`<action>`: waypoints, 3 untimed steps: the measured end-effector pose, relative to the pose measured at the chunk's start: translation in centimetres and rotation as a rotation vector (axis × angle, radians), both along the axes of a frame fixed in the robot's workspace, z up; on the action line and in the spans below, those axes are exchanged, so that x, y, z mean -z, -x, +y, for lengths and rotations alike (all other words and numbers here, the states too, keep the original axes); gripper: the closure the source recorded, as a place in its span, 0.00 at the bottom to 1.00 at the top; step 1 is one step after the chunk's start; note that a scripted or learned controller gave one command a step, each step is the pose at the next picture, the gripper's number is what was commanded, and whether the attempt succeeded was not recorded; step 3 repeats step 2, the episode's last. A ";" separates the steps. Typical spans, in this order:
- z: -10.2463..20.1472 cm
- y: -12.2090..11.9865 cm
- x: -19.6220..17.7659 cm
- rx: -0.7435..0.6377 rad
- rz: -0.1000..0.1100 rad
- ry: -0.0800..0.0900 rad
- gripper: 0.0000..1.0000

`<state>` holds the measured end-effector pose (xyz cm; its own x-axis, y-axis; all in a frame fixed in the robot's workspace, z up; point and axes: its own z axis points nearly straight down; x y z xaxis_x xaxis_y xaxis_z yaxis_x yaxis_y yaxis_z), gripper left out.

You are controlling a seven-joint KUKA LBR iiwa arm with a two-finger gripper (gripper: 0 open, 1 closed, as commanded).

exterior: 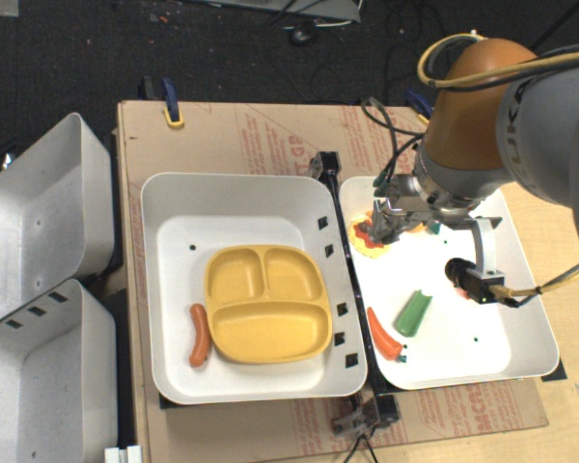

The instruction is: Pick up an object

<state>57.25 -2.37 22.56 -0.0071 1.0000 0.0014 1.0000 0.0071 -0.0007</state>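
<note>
The grey arm's gripper hangs low over the right white bin, above a red-and-yellow object at its far left. A green block and an orange carrot lie nearer. The left white bin holds a yellow divided plastic plate with a reddish sausage beside its left edge.

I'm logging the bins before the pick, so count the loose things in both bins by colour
Yellow: 1, the divided plate
Brown-red: 1, the sausage
Green: 1, the green piece
Orange: 1, the carrot
Red and yellow: 1, the toy under the gripper
Total: 5

Even overhead light, bins bright white with soft shadows; dark floor beyond; focus slightly soft throughout.
</note>
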 end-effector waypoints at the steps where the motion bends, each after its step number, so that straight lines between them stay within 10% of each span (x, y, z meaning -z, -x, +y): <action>1: 5.9 1.0 0.7 -0.002 0.002 -0.001 1.00; 3: 10.6 2.8 -0.4 -0.001 0.001 -0.001 1.00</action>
